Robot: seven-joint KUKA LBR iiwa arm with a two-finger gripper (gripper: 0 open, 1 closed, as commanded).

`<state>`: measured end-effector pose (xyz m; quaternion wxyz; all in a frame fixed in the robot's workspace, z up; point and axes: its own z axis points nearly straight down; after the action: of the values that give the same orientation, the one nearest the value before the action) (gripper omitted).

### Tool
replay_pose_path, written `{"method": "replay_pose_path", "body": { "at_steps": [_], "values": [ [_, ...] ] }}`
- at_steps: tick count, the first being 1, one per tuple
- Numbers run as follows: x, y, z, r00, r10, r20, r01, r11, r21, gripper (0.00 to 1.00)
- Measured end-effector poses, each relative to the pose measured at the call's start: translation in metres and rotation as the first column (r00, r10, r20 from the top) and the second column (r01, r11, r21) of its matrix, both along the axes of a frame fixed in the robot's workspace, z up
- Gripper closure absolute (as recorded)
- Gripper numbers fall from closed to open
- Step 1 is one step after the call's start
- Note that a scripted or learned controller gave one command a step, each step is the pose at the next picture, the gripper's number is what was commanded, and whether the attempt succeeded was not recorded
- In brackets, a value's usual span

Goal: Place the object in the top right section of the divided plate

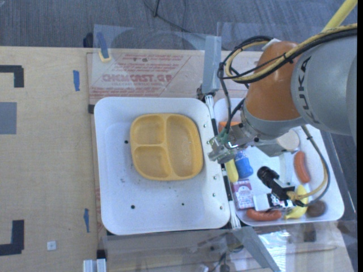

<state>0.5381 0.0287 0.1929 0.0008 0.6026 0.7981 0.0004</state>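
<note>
Camera view: pincer (224, 149) just right of the one yellow divided plate (152, 130), opening can't be told; further right lie one blue can (243, 165), one red-white box (244, 196), two sausages (301, 166) (264, 213).

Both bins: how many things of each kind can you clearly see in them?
Plate: 1
Sausages: 2
Blue can: 1
Banana: 1
Box: 1
Brown lump: 1
Total: 7 clearly seen; a few others are too hidden to name.
</note>
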Motion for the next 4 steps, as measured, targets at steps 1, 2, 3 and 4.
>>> {"method": "replay_pose_path", "body": {
  "at_steps": [1, 2, 3, 4],
  "values": [
    [0.057, 0.091, 0.044, 1.000, 0.030, 0.000, -0.030, 1.000, 0.000, 1.00],
    [0.057, 0.091, 0.044, 1.000, 0.030, -0.001, -0.030, 1.000, 0.000, 0.00],
    [0.013, 0.057, -0.009, 0.999, 0.036, -0.002, -0.036, 0.999, 0.000, 0.00],
    [0.014, 0.057, 0.002, 0.999, 0.035, 0.001, -0.035, 0.999, 0.001, 1.00]
  ]
}}
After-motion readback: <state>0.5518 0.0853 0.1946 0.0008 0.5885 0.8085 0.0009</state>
